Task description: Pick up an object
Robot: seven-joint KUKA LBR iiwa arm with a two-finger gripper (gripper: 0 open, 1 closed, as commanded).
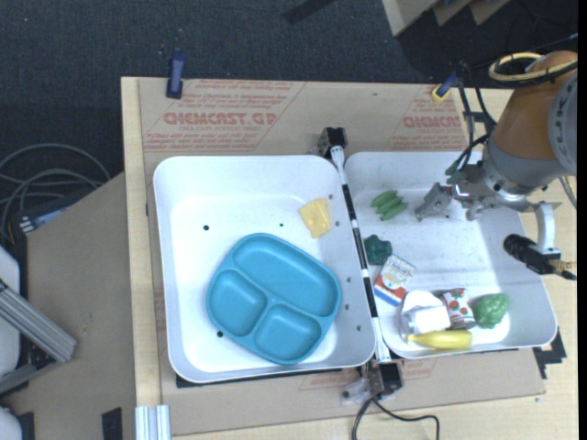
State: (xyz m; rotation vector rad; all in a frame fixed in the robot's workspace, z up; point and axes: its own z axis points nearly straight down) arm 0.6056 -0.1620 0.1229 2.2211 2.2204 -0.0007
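From the fixed camera above the bench, the grey arm with its orange band comes in from the right and hangs over the far right part of the right-hand shallow white bin [417,168]. Its two-finger gripper [452,200] points down toward the bin floor with its fingers spread apart, and nothing sits between them; the bare floor shows under the tips.

The things it could take all lie in that bin. A small green pod-shaped toy [388,204] rests near the far left corner, just beside the gripper on its left. A dark green lump [377,247] lies against the left wall, with a small white packet marked in red and blue [393,279] just nearer. Along the near edge crowd a white rounded cup-like piece [422,311], a yellow toy banana [439,339], a small red-and-white printed carton [458,308] and a light green leafy toy [491,309].

The left-hand white bin [174,246] carries a blue plastic compartment tray [272,296] toward its near side and a pale yellow wedge like a cheese slice [315,216] near its right wall.

My judgement is that the gripper is poised before a descent. The risk is that it closes on empty floor, since no object lies directly under it. The green pod is nearest, yet a finger coming down on it could nudge it toward the wall. In the crowded near edge, a grasp could catch two pieces or knock the banana aside.
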